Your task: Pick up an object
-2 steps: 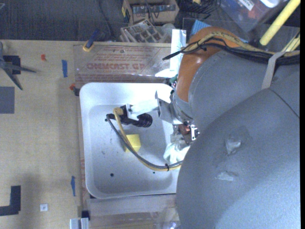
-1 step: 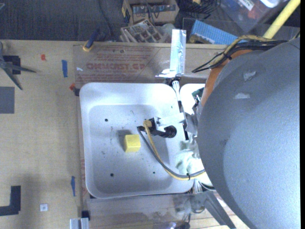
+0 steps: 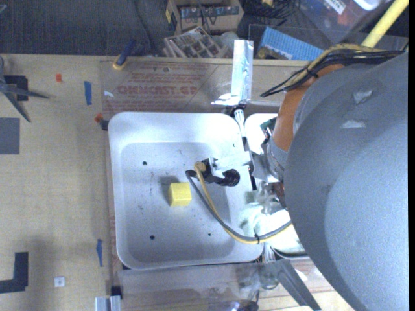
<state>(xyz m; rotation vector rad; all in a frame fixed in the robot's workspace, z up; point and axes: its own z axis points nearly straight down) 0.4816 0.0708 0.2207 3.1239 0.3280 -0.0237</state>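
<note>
Yellow block (image 3: 179,194) lies mid-floor in the left-hand white bin (image 3: 123,173). Gripper (image 3: 258,203) at that bin's right rim, apart from block; its opening can't be told.

The arm (image 3: 350,193) is a broad, rounded grey casing, smooth and matt, with two small pale marks near its top. An orange band (image 3: 285,118) runs above the wrist. Black cables (image 3: 324,60) loop over the upper link. The pincer (image 3: 258,206) is a pale, blurred metal cluster.
</note>
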